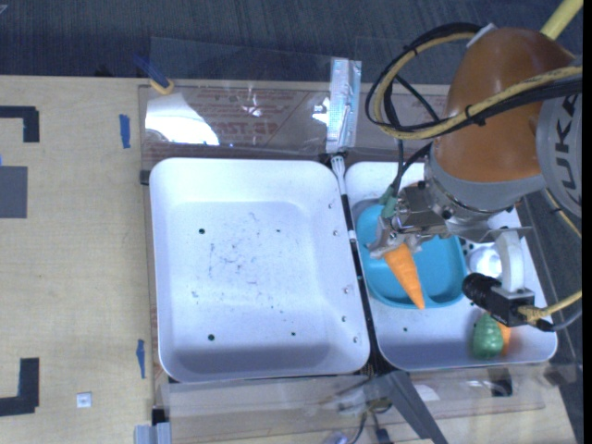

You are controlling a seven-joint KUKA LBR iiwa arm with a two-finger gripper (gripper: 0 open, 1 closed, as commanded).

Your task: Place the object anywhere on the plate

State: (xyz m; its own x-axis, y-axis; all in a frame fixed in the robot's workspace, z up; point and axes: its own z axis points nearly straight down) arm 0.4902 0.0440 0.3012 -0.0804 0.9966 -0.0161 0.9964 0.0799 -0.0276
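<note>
The gripper [400, 234] hangs over the right bin, at the left part of the square blue plastic plate [442, 271], and the top end of the orange carrot-shaped toy [405, 271] is right at its tip. I cannot tell from here whether the carrot is really gripped or only touches it, because the metal parts of the wrist cover that place. The carrot lies at a slant over the plate, with its wide end up by the gripper and its pointed end reaching down to the lower edge of the plate. It seems to rest on the blue surface, but whether it is lifted a little I cannot say.

The plate sits in the shallow white bin on the right [407, 345], close to the wall that it shares with the shallow white bin on the left [245, 257]. In the lower right corner of the right bin there is a small green round toy [486, 339] with something orange just beside it. A black cylindrical part [490, 294] with a yellow cable is above it. The big orange dome of the grey arm [504, 95] stands over the upper part of the right bin, with black and yellow cables looping around it. Both bins stand on the light wooden counter [69, 248].
</note>
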